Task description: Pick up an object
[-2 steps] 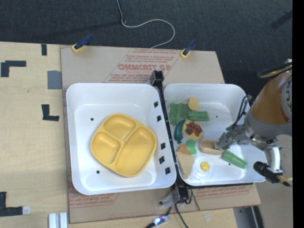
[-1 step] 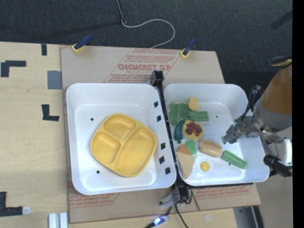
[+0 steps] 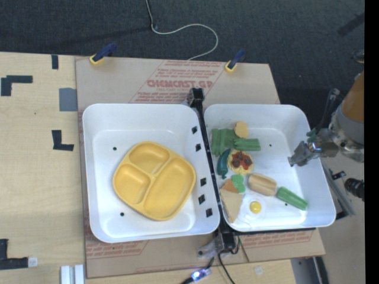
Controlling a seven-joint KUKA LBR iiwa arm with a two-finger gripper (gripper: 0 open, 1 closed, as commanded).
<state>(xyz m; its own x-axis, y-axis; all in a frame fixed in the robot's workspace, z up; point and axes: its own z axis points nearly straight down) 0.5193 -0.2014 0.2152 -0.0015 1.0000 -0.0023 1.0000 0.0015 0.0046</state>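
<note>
Starting on the left, the bench top (image 3: 35, 176) is pale wood-look board with a few dark blocky marks on it, and a sheet of brown cardboard (image 3: 172, 81) with red printing lies under both bins, pinned at the back by two little clamps (image 3: 103, 53) with yellow and blue on them.

The left bin (image 3: 95, 176) is shallow glossy white plastic with rounded corners. Sitting in it, a bit tilted, is a yellow divided plate (image 3: 155, 180), smooth plastic, rounded-square, with three compartments.

The right bin (image 3: 296, 118) is the same kind of white tray, and all the toy food is bunched toward its left side. Back to front: a small yellow-tan nub (image 3: 241, 128), a flat green leafy piece (image 3: 228, 141) just beside it, a dark teal curved bit (image 3: 223, 163), a round pizza-looking piece (image 3: 241, 161) with red dots, a tan bread roll (image 3: 262, 184), a pale wedge (image 3: 231, 204) with a green tip, a little yellow ball (image 3: 255, 206) and a green stick-shaped veggie (image 3: 291, 197) lying at a slant near the front right. All look like smooth molded plastic.

The gripper (image 3: 300, 157) comes in from the right and sits over the bin's right edge, well apart from the food pile. It's dark metal, pointing left. Nothing is between its fingers; I can't tell whether they're spread or closed. A grey wrist (image 3: 346, 135) with an orange band is behind it.

A thin white cable (image 3: 183, 28) loops over the dark carpet (image 3: 71, 16) at the back.
</note>
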